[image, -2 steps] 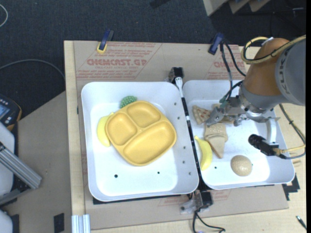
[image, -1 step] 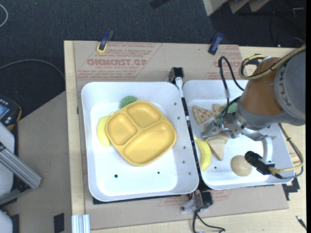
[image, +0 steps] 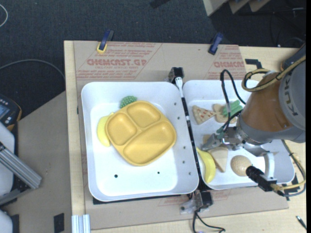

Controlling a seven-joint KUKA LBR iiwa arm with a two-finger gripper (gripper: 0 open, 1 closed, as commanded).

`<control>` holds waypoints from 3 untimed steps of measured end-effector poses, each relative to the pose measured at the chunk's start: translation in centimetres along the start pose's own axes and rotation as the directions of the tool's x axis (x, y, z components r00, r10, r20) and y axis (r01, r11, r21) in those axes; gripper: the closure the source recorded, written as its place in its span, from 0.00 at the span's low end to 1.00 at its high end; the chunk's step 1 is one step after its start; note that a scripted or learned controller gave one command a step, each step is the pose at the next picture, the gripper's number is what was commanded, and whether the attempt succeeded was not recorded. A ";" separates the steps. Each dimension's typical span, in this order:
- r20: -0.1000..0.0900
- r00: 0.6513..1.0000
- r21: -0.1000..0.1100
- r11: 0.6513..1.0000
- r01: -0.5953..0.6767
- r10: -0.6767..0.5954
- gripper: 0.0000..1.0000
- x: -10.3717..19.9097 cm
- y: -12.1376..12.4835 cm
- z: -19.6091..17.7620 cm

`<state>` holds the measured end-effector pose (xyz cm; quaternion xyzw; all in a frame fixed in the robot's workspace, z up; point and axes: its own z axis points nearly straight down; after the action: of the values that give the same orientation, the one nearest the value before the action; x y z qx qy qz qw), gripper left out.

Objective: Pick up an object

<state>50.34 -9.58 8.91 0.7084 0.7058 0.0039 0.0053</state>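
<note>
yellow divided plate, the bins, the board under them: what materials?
Yellow divided plate: looks like moulded plastic, smooth and semi-matte, with rounded compartment ridges and an even colour. Left bin and right bin: probably thin formed white plastic, slightly glossy, with rounded corners and rolled rims. Board: brown with a printed red "CHEMCAST" pattern, likely paper masking over a sheet; the core cannot be told.

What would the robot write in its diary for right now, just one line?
task: pick up an object | claw: low in right bin, beside pizza slice and banana | yellow plate: left bin
</note>
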 end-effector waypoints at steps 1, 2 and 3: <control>0.004 1.000 -0.004 1.000 0.000 0.000 1.00 -0.1 0.2 -1.0; 0.001 1.000 0.010 1.000 0.002 -0.002 1.00 -3.0 1.3 0.5; 0.000 1.000 0.011 1.000 0.002 -0.002 1.00 -4.3 1.7 0.5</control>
<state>52.00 -13.93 8.47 0.7075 0.7067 0.0001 0.0016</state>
